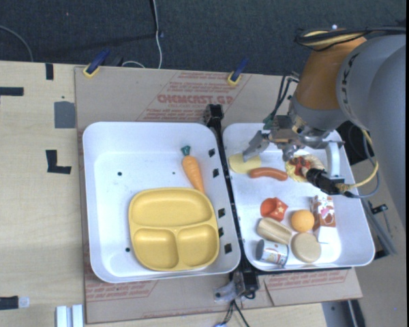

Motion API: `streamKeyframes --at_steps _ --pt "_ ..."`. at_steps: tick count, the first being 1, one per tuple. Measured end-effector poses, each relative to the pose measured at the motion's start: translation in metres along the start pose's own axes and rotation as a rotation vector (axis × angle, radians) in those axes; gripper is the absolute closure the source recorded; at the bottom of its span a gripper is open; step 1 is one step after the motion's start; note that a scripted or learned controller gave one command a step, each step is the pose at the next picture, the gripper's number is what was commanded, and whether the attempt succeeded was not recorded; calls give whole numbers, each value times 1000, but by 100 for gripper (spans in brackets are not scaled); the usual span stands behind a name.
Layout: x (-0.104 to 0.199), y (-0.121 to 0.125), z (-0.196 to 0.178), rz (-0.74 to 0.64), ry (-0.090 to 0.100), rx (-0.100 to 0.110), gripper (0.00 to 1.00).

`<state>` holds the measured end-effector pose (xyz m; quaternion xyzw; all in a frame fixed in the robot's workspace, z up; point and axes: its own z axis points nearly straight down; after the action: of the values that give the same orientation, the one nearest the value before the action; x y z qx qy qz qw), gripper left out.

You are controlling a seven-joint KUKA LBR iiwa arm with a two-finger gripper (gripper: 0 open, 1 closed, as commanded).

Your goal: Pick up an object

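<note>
Reaching in over the right bin (365, 245), the pincer (281, 148) hangs with fingers spread wide and nothing between them. Directly below its fingertips lie a sausage (268, 174) and, just left of that, a pale yellow piece (239, 163). Farther below sit a red piece (274, 208), an orange ball (301, 221) and a bread roll (273, 231). Far left, the left bin (95, 182) holds a carrot (192, 172) and a yellow divided tray (172, 227).
</note>
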<state>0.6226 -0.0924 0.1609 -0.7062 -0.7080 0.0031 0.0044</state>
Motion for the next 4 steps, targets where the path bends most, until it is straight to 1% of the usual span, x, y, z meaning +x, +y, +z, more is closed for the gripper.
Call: streamKeyframes --at_steps 1,2,3,4 --pt "-20 -43 81 5 -2 -7 0" --pt "-13 -83 77 2 -2 -9 0" --pt "-9 -5 76 -2 -3 -15 0" --pt "-9 -8 67 1 -1 -10 100"
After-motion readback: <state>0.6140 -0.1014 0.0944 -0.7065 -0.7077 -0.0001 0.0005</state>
